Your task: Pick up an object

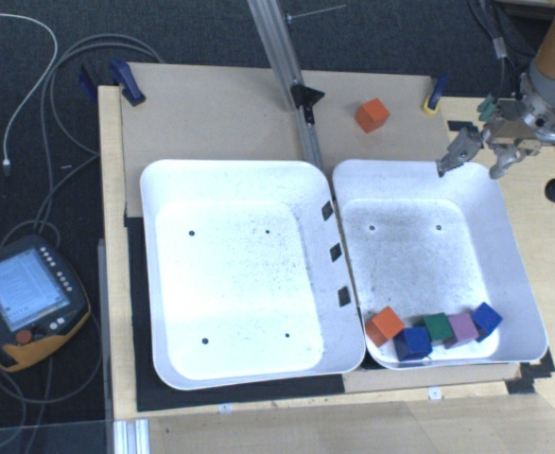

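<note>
Several small blocks lie in a row along the near wall of the right bin (pixel 504 216): an orange block (pixel 385 324), a dark blue block (pixel 412 342), a green block (pixel 438 328), a pink block (pixel 462 327) and a blue block (pixel 486 319). Another orange block (pixel 372 114) rests on the bench behind the bins. My gripper (pixel 469 162) hangs over the far right corner of the right bin, open, with nothing between its fingers. It is well away from the row of blocks.
The left bin (pixel 164 197) sits beside the right one. A metal post (pixel 275 36) rises from the bench behind the bins. Blue clamps (pixel 126 81) hold the bench's far corners. A teach pendant (pixel 22 296) lies on the floor at left.
</note>
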You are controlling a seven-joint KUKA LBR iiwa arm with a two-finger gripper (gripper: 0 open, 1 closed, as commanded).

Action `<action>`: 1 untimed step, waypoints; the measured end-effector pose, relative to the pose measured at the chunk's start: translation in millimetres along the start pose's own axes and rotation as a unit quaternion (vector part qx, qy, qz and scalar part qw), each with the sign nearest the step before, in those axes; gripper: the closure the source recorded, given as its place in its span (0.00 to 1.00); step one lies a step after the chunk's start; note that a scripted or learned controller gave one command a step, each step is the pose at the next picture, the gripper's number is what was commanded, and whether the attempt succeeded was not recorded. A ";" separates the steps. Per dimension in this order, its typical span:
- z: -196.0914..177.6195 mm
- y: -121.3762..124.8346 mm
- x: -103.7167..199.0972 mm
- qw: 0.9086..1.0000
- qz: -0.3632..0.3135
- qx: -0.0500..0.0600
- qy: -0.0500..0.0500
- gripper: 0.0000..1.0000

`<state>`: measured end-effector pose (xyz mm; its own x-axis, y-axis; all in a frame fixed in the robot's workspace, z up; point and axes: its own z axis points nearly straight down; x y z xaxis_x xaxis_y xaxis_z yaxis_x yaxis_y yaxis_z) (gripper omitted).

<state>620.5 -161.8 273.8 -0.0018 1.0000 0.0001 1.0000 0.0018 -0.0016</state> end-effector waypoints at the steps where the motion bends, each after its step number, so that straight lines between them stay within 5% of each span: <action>1: 94.7 30.8 28.4 1.000 -0.001 0.003 0.001 0.00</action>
<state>651.1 -133.3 179.1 -0.0038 1.0000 0.0028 1.0000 0.0038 -0.0080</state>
